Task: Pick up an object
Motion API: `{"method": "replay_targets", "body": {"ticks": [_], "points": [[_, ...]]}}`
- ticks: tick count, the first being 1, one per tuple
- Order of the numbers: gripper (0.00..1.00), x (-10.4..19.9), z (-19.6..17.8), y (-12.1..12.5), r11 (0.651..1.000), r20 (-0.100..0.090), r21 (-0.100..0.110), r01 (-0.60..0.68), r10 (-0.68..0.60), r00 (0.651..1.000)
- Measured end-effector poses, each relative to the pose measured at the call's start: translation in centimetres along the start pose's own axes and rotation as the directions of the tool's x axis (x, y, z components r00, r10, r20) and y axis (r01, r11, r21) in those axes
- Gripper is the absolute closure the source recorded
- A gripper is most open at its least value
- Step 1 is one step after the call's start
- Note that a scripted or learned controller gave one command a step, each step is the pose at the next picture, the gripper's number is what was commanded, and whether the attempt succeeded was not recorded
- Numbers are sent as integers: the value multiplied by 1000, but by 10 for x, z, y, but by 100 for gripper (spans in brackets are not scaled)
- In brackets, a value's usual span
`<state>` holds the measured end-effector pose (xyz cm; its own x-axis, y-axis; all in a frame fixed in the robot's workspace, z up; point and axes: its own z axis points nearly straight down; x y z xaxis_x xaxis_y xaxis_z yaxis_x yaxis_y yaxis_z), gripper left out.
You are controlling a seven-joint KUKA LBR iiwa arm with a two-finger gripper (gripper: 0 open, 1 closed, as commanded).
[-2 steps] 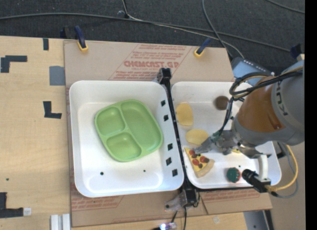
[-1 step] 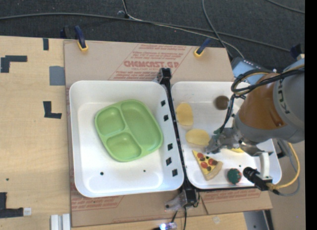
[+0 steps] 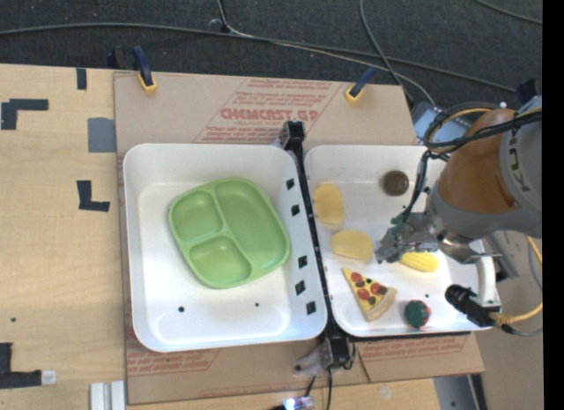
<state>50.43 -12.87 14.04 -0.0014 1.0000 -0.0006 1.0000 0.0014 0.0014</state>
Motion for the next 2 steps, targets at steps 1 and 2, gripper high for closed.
{"method": "replay_targets", "body": {"ticks": [1, 2], "points": [[100, -5, -61, -3, 1000, 1, -3, -1, 1, 1000], [100, -5, -60, -3, 1000, -1, 2, -1, 1, 1000]]}}
